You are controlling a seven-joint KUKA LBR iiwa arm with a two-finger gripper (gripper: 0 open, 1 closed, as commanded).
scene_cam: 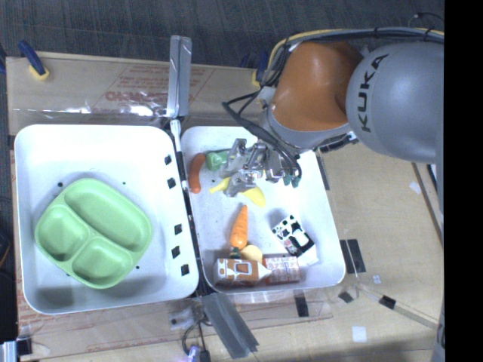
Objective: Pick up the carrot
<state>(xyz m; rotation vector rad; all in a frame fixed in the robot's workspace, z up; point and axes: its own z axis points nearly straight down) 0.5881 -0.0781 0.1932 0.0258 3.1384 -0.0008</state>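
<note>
So the carrot (239, 228) is lying in the right bin (326, 225), roughly in the middle of it, thick orange end toward the front edge and the narrow end pointing up toward my tool (243, 173). Nothing is touching its upper half, it's just sitting there on the white floor of the bin.

Using the carrot as the reference: right at its thick end there's a small yellowish round thing (251, 253), and touching that, a brown and white carton (256, 270) lying flat along the front wall. Just to the carrot's right is a little black and white cow-patterned item (291, 234). Just above the carrot's tip is a yellow banana-looking piece (254, 195), and my tool hangs right over that, near the carrot but apart from it. Up and to the left of the carrot there's an orange-red sausage-shaped thing (195, 172) against the bin's left wall, with a small green piece (216, 159) beside it.

Honestly can't tell if my tool is apart or together, too much metal and cable clutter in there.

Well to the carrot's left, the other bin (45, 145) holds a green divided plate (92, 231). Both bins sit on the tabletop (377, 225).
</note>
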